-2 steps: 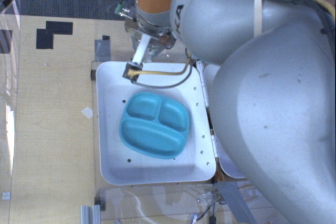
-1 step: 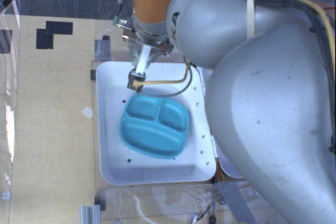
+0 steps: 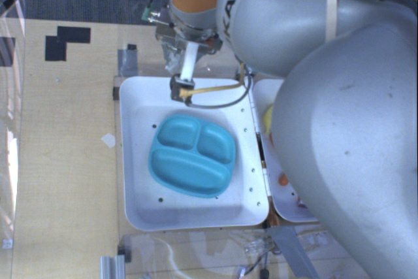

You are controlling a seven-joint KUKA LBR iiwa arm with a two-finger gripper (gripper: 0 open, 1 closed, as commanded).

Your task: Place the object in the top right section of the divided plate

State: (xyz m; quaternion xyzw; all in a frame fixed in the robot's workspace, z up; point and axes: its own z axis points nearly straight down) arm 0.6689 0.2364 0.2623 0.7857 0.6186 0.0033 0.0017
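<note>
At the far rim of the left bin (image 3: 137, 206), past the blue divided plate (image 3: 192, 155), cannot tell spread or load of the gripper (image 3: 177, 61), so risks releasing short of the top right section (image 3: 215, 142).

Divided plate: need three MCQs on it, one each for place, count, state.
1. Where does the divided plate lie?
A) in the right bin
B) in the left bin
C) on the bare bench

2. How many sections does it have?
A) two
B) five
C) three

3. How does it lie?
A) flat, sections facing up
B) flipped over
C) standing on its rim

Answers:
1 B, the white walls of the bin on the view's left surround it.
2 C, two small sections sit above one long one.
3 A, its ridges and hollows show from above.
</note>
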